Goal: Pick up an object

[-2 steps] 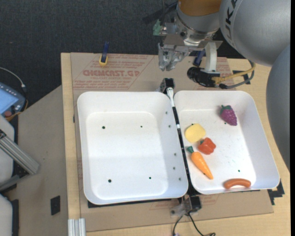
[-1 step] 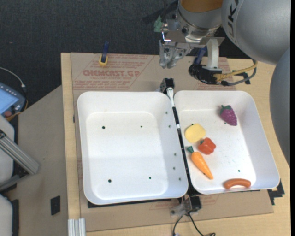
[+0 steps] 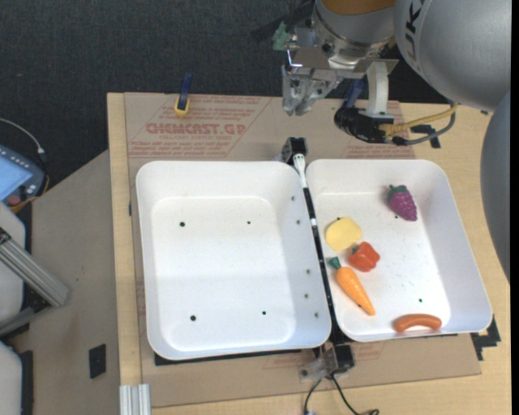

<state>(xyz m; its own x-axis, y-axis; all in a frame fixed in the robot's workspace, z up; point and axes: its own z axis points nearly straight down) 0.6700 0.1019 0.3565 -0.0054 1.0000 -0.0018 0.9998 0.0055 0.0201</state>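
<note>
Five toys lie in your right bin (image 3: 458, 243): grapes (image 3: 402, 203), lemon (image 3: 343, 233), pepper (image 3: 365, 257), carrot (image 3: 355, 290), sausage (image 3: 418, 323). Hand (image 3: 300, 99) hovers beyond both bins, holding nothing; its state cannot be told.

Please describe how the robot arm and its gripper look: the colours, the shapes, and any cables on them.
The arm is thick, rounded and light grey, with an orange band above the wrist and part of a dark letter on its side. Below the band sits a silver metal gripper with small metallic parts and a green piece at its left. Thin dark cables run near it.
</note>
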